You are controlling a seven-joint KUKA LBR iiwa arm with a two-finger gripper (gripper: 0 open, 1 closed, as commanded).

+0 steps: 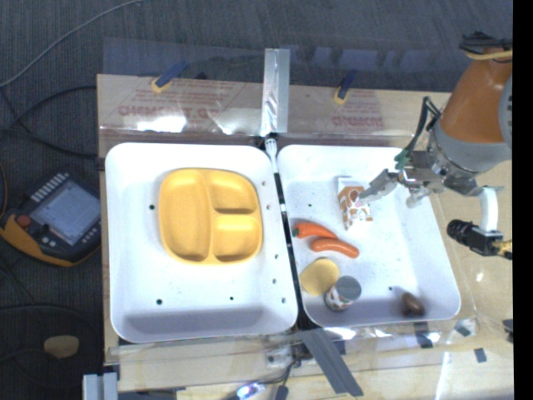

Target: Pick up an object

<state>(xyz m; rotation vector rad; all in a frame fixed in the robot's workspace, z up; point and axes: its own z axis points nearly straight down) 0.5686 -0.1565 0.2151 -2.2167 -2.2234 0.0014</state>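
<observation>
**Reaching toward the small carton**

Over the right bin (pixel 433 257), the gripper (pixel 372 188) comes in from 3 o'clock, its tip just beside the small carton (pixel 355 206). Whether its fingers are apart or together I cannot tell. I judge this is the approach step, nothing held. At 7 o'clock of the carton lie a carrot (pixel 316 230) and a sausage (pixel 335 246). Next move probably needs lowering exactly over the carton.

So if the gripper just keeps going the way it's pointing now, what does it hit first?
Most likely the small white-and-orange carton in the right bin. The gripper points left and slightly down toward it. Its height above the carton is unclear from this view, so it might pass over.
</observation>
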